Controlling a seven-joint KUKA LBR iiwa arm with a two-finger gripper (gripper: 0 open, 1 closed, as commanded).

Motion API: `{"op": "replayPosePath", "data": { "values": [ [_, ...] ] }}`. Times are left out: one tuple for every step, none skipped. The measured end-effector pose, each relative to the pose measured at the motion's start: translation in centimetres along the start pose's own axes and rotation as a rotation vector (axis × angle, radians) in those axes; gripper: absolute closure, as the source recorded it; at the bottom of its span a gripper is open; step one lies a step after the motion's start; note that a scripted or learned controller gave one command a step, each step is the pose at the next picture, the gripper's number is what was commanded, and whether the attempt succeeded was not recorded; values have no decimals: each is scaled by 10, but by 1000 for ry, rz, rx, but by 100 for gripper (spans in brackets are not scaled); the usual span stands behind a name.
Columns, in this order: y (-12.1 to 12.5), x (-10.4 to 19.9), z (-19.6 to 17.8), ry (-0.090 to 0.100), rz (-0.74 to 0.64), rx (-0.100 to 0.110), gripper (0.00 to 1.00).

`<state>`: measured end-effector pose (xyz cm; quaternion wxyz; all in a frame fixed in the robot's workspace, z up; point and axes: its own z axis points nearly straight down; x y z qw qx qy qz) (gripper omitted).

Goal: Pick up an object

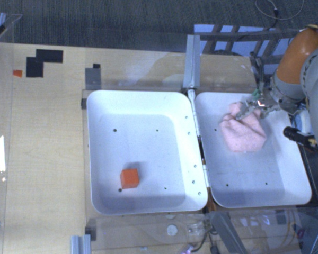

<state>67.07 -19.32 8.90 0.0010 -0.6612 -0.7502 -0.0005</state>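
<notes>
A crumpled pink cloth [243, 131] lies in the upper middle of the right bin [254, 192]. My gripper [253, 107] hangs at the cloth's upper right edge, right against it, reaching in from the right below the arm's orange band. A small orange block [130, 178] sits in the lower middle of the left bin [111, 115], far from the gripper.
A metal divider post [191, 62] rises behind the seam between the two bins. Black and orange markers [40, 62] lie on the wooden bench at the far left. A black arm part [299, 136] overhangs the right bin's right rim.
</notes>
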Motion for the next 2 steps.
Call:
{"op": "replayPosePath", "data": {
  "values": [
    [3, 2, -12, -6, -10, -7, 100],
    [6, 45, -97, -6, -104, -10, 100]
  ]
}}
